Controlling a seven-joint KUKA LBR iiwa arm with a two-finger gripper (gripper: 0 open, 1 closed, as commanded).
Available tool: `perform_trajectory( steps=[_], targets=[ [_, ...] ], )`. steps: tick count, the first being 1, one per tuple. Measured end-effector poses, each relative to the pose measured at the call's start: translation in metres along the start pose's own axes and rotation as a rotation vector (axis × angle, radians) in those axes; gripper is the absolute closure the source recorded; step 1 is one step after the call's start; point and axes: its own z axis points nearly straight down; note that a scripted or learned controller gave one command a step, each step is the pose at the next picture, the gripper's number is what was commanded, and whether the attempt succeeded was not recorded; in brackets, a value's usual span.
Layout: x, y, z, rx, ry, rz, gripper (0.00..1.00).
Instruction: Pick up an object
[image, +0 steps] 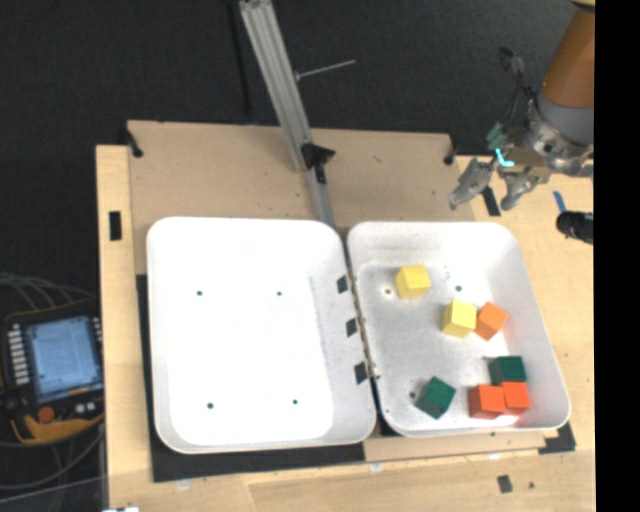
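The right bin (500, 245) holds several small blocks: a yellow one (412, 281) near its back, another yellow one (459, 318) touching an orange one (491, 320), a dark green one (435, 397) at the front, and another green one (508, 369) above two orange-red ones (499, 399) in the front right corner. My gripper (492, 188) hangs above the bin's back right corner, high over the bench. Its two fingers stand apart with nothing between them.
The left bin (170, 330) lies beside the right one. A slanted metal pole (285, 95) rises from the bench behind the bins. A tablet-like controller (55, 360) rests at the far left, off the bench.
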Motion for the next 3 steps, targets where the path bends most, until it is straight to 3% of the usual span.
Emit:
perform_trajectory(
  steps=[1, 3],
  targets=[
    [-0.001, 0.000, -0.003, -0.004, -0.004, -0.003, 0.00],
    [-0.009, -0.012, 0.086, -0.001, -0.003, 0.003, 0.00]
  ],
)
